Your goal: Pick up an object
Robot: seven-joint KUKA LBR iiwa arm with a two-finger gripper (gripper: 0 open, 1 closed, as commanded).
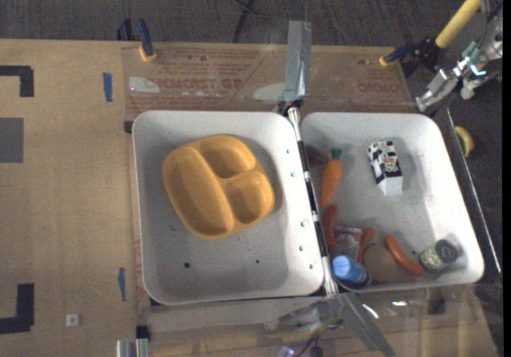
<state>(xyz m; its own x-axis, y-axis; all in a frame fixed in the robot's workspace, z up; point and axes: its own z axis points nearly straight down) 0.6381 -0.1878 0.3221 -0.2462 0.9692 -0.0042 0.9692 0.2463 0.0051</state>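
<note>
The bench (pixel 64 212) runs bare along the left of the frame, marked with black corner pieces and bits of blue tape. Next comes the left bin (pixel 160 267), which carries one thing: a yellow divided plate (pixel 217 185), lying flat in its upper half with its three wells facing up. A metal divider (pixel 297 60) stands at the top between the two bins.

The right bin (pixel 435 212) holds the likely picks. A carrot (pixel 331 177) lies near its left wall, greens toward the top. A black-and-white box (pixel 386 164) sits apart near the upper middle. Along the bottom edge things crowd: a blue-capped bottle (pixel 347 269) in the lower left corner, a red-orange sausage shape (pixel 403 255), and a small round jar (pixel 441 254) at lower right, with more small pieces between that are hard to name.

The tool (pixel 447 84) hangs at the upper right of the frame, outside the right bin's top corner, well apart from every object; whether it is open or closed I cannot tell.

The risks, as I judge them: the bottom cluster is tight, so a descent there could knock neighbours or close on two things. The carrot and bottle lie close to the wall, which could block a finger. The box, standing clear, looks safest.
</note>
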